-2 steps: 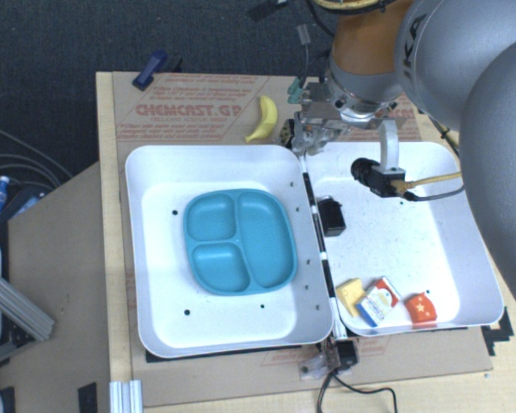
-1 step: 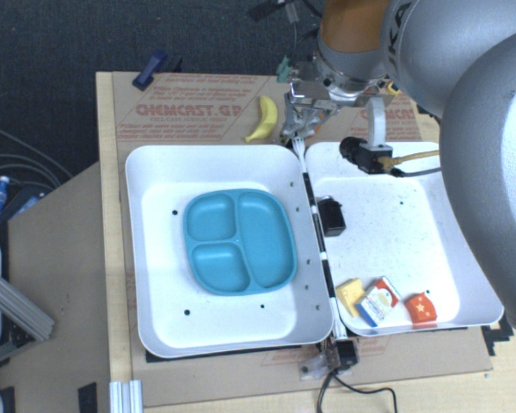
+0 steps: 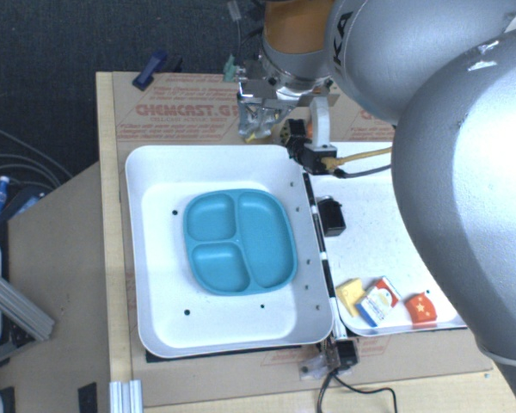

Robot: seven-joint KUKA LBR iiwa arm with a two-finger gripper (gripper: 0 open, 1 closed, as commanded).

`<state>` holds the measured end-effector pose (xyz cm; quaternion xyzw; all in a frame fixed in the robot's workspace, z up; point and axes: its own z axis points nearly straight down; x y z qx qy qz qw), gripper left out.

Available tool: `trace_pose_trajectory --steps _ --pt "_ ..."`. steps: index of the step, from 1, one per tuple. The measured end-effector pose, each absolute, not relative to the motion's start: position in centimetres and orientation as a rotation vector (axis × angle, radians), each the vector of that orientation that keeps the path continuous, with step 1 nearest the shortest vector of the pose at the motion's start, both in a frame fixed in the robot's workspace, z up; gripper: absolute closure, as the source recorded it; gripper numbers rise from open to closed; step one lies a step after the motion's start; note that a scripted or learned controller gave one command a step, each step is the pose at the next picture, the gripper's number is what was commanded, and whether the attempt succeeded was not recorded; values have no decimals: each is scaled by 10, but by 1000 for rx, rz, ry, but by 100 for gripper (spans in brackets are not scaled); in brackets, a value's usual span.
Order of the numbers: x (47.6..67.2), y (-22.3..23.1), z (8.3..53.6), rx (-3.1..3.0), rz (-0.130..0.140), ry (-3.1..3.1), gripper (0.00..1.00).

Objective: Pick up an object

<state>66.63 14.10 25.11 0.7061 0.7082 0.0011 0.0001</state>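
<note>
The arm (image 3: pixel 447 144) overhangs the right bin (image 3: pixel 370 231); the left bin (image 3: pixel 155 231) lies unobstructed.

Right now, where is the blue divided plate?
The blue divided plate lies flat in the middle of the left white bin, left of the divider between the bins.

Lab: robot arm (image 3: pixel 447 101), cabled bench (image 3: pixel 69 256)
</note>
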Motion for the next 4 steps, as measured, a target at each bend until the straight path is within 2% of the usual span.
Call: trace_pose_trajectory --steps 1,2,3,4 --pt "624 209 244 2221 -3 2227 100" --pt "625 209 255 2219 -4 2227 100" --pt "567 225 242 2222 -4 2225 100" --pt "635 224 230 2222 0 2221 100"
